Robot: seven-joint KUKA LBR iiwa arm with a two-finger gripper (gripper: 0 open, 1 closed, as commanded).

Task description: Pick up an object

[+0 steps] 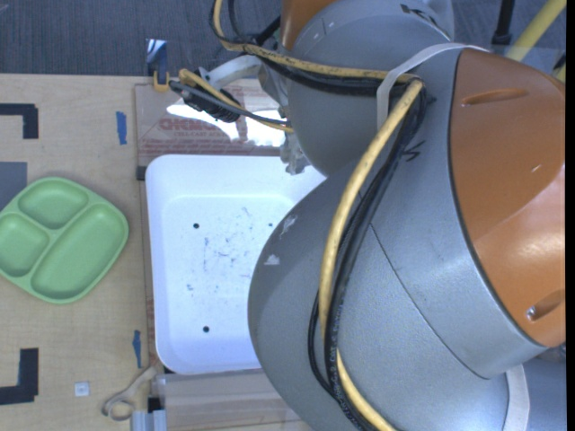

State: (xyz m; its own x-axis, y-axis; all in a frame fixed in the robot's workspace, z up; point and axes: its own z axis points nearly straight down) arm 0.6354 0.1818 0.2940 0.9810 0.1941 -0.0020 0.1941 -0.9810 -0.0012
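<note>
Grey rounded arm point(395, 241) over scuffed white bin point(198, 241), green sectioned tray point(58, 239) beside, pincer state unclear.

A grey arm point(404, 241) with glossy orange panels filled the right of the frame, with yellow and black cables point(359, 205) running along it. At centre left, a white bin point(180, 241) showed faint bluish scribble marks and a few small dark dots on its floor. At far left lay a light green divided plate point(61, 238). The counter point(72, 124) was pale wood grain, marked with black tape corners point(25, 119) and short strips of blue tape point(121, 127). Along the top ran a dark blue-grey floor point(90, 16).
</note>
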